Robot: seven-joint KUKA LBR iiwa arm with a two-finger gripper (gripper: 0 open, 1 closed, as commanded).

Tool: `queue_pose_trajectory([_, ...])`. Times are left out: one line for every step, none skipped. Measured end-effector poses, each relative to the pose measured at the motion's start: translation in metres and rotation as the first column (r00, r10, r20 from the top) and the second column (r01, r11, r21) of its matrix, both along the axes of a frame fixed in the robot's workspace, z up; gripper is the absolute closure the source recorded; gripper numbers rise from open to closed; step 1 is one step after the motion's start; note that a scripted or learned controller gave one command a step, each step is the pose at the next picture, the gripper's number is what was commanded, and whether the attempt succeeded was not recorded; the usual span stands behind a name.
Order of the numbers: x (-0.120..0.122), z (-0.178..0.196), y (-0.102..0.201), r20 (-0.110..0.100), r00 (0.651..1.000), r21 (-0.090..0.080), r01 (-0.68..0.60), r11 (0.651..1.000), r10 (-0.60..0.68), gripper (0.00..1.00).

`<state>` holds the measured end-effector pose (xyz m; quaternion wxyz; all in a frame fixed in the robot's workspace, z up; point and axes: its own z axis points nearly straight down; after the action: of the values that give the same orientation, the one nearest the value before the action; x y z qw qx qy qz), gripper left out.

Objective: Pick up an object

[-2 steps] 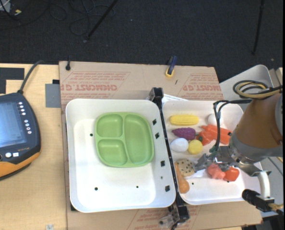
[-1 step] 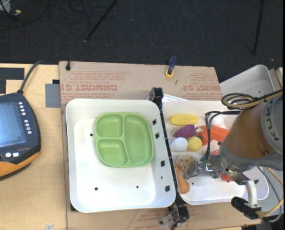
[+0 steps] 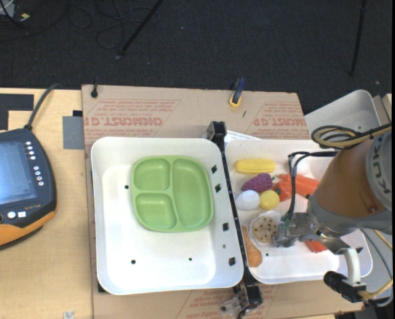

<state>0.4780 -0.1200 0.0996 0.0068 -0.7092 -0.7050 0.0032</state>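
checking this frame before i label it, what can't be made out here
- Gripper, camera view: the arm's own wrist covers its fingers, so open or shut is unclear.
- Orange toy: its right part runs under the arm.
- Red piece: mostly hidden by the gripper body, shape unclear.
- Cookie: its right edge meets the gripper; contact cannot be judged.
- Right bin: its right side is covered by the arm.
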Motion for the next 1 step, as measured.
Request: queue_pose_trajectory([0.0036, 0.04, 0.0013, 0.011, 1.0, -0.004, -0.006, 1.0, 0.006, 1.0])
